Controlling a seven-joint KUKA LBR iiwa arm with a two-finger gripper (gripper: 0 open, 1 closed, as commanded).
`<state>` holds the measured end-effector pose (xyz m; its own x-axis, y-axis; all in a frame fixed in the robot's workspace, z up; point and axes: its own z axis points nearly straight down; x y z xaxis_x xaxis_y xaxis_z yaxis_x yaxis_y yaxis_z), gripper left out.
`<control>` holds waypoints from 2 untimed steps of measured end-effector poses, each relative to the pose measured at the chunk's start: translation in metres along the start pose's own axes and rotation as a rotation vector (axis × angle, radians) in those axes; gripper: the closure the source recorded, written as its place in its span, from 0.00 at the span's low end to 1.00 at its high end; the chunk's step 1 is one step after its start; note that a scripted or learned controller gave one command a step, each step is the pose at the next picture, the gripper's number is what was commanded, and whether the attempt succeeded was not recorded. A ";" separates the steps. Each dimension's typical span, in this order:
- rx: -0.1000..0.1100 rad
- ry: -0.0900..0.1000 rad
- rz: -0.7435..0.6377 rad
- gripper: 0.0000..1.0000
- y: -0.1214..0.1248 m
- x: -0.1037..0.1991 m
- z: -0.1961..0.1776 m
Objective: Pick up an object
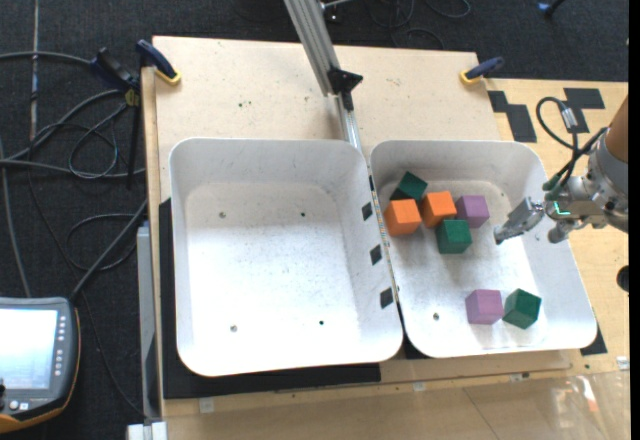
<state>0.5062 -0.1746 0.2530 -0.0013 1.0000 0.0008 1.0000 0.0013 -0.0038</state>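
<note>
the gripper hangs over the right bin near its right wall, grasping nothing; whether its fingers are spread cannot be told. six blocks lie below: a cluster of five to its left, a purple and green pair nearer the front.
</note>
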 end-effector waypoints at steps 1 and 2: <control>-0.004 -0.001 0.001 0.00 0.001 0.000 -0.002; 0.001 0.000 0.001 0.00 0.004 0.009 0.046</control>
<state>0.5097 -0.1658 0.2070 -0.0004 1.0000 0.0012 1.0000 0.0004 -0.0045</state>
